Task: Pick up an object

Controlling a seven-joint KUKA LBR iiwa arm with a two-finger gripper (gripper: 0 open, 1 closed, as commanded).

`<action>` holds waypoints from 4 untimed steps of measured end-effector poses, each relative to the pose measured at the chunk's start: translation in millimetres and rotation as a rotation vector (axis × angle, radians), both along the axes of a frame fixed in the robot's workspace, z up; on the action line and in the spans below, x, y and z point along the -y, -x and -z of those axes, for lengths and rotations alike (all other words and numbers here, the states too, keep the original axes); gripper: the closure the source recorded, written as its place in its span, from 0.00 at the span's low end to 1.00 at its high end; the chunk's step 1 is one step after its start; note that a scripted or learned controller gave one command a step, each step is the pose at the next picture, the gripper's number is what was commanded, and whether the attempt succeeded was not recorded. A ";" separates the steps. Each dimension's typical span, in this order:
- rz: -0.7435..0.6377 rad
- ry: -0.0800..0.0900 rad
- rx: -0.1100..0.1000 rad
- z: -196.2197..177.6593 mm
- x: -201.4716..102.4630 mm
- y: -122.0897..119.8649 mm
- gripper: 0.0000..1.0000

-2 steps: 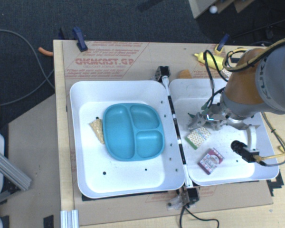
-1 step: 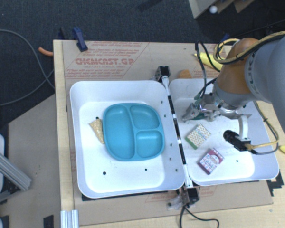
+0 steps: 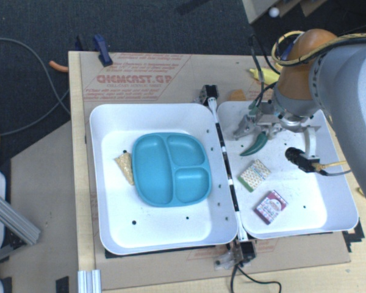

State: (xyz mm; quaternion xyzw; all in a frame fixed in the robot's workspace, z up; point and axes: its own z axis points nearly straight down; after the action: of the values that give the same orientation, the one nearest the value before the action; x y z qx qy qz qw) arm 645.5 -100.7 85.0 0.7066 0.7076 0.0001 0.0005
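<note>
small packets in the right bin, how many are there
2: a pale green-patterned packet near the bin's middle, and a maroon packet nearer the front edge. The arm covers part of the right bin, so more may be hidden.

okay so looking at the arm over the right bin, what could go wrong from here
1. The end effector sits near the green object, close to the divider; a grab could slip or pinch the wall.
2. The patterned packet lies just below; a push could shove it.
3. The arm's cable drapes over the bin and may snag.
</note>
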 end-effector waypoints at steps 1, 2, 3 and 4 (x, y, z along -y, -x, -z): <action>0.000 0.000 0.002 0.0 -5.7 -21.4 0.00; 0.002 -0.001 -0.003 0.4 4.6 14.1 0.00; 0.000 0.000 0.002 -0.1 -3.1 -21.4 0.00; 0.002 0.000 -0.003 0.2 6.8 4.4 0.00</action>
State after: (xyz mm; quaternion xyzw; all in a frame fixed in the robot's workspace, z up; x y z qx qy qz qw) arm 641.1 -107.5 84.8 0.7072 0.7071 -0.0006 -0.0006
